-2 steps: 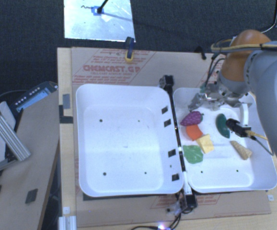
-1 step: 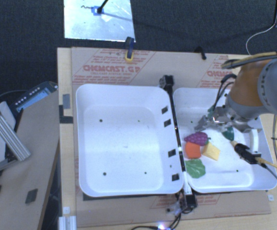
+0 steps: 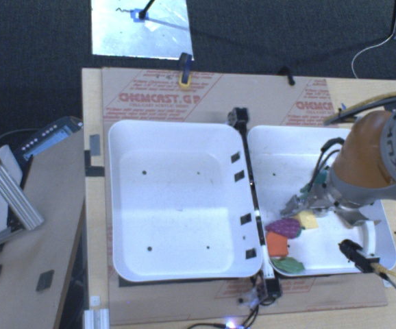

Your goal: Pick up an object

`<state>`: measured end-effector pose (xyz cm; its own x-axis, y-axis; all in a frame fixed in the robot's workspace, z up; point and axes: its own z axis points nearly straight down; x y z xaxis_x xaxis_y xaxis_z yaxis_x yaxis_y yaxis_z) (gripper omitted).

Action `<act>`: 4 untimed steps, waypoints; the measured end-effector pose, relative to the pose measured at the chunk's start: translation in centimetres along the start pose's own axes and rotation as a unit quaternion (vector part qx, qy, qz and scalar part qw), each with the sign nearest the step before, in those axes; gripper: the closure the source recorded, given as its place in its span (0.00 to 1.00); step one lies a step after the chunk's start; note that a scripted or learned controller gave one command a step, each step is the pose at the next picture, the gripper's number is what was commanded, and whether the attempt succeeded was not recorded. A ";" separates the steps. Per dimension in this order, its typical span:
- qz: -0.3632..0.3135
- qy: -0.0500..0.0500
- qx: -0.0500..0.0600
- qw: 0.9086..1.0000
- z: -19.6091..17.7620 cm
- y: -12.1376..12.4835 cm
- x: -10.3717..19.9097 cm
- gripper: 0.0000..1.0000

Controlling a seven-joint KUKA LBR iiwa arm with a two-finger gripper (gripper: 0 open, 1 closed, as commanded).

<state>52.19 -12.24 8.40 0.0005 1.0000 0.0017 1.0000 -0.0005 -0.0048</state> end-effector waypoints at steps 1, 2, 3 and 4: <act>-0.002 -0.002 -0.009 1.000 -1.5 0.8 -0.1 1.00; -0.005 0.000 -0.006 1.000 -10.5 -1.9 5.3 1.00; -0.002 -0.003 -0.013 1.000 -26.6 -0.8 3.2 1.00; -0.005 -0.002 -0.014 1.000 -41.0 3.9 7.4 1.00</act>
<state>56.27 -4.94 49.44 -0.0102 0.9999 -0.0017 0.9997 0.0102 0.0223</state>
